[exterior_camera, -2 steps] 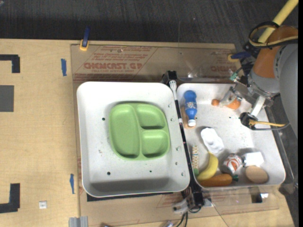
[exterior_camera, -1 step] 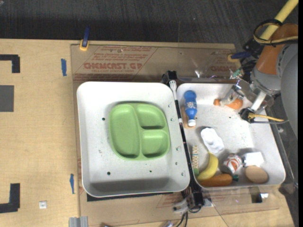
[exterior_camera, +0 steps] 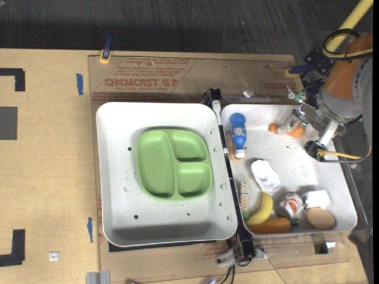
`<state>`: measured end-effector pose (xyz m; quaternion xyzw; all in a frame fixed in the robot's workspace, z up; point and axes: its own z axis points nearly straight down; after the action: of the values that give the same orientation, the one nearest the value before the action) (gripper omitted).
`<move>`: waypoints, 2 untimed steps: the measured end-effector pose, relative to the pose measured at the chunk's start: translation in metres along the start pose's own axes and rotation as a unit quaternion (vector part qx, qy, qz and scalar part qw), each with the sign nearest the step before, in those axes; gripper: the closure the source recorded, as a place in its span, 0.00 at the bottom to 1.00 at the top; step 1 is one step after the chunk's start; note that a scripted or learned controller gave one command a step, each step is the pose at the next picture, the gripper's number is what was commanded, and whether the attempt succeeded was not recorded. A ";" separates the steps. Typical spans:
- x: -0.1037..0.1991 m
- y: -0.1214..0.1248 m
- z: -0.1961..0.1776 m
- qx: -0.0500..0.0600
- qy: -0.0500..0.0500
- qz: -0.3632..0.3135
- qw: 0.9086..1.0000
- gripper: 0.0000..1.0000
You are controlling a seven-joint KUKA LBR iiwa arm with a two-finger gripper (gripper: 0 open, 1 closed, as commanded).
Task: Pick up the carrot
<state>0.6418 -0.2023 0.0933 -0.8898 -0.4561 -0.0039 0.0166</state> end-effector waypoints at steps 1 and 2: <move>0.003 -0.010 0.004 0.012 0.000 0.213 0.977 0.00; -0.016 -0.023 0.006 -0.009 -0.004 0.309 0.951 0.00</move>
<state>0.6138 -0.2016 0.0872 -0.9873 -0.1589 0.0010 0.0068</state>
